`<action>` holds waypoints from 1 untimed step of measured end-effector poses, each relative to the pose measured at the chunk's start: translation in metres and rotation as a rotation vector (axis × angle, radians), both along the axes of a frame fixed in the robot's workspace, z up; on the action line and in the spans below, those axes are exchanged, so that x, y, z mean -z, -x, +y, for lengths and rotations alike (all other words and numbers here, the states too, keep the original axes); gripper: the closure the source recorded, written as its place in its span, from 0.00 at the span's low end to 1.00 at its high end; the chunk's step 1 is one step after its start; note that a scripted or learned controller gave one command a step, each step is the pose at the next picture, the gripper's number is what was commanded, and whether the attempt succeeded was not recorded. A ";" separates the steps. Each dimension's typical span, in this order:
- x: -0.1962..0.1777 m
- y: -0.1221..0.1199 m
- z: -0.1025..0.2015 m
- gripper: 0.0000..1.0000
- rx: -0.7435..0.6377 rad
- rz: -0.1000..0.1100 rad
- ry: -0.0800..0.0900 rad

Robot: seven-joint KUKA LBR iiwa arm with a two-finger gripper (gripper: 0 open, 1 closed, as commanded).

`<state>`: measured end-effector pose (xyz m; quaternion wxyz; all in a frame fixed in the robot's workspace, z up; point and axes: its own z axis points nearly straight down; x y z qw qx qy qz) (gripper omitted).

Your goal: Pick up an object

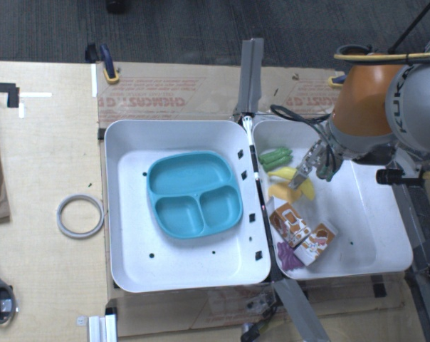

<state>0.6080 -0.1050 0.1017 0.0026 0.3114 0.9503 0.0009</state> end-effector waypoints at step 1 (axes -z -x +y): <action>-0.126 -0.037 0.047 1.00 0.079 0.002 0.001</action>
